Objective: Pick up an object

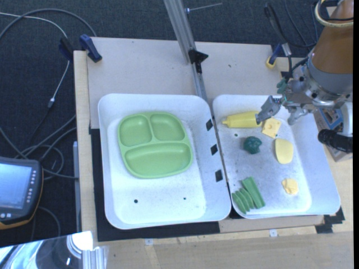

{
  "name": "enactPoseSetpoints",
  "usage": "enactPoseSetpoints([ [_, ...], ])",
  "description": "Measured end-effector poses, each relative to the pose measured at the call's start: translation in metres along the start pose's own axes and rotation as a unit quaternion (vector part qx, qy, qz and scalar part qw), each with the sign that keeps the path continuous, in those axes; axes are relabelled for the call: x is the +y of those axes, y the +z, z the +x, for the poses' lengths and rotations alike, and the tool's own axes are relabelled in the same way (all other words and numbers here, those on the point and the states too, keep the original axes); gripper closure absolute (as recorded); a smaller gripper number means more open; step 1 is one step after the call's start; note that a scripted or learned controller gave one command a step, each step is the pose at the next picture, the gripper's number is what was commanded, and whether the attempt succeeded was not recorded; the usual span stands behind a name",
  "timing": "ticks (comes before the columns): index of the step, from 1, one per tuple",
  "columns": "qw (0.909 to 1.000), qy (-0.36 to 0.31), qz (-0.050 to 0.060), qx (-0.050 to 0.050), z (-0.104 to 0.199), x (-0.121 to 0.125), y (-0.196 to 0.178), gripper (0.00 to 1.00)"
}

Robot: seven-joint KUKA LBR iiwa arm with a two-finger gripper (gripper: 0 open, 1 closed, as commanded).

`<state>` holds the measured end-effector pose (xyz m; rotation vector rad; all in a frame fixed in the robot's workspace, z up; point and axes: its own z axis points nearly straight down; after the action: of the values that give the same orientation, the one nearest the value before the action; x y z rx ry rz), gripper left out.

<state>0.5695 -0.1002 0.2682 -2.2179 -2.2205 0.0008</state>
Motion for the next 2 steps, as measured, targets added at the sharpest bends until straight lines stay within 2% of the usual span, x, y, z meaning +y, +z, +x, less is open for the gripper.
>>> enactPoseSetpoints([
  [1, 1.0, 0.0, 0.0, 0.0, 0.0, 0.0, 0.0, 0.0],
  [2, 1.0, 0.0, 0.003, 0.0, 0.005, 0.002, 0.043, 0.0],
])
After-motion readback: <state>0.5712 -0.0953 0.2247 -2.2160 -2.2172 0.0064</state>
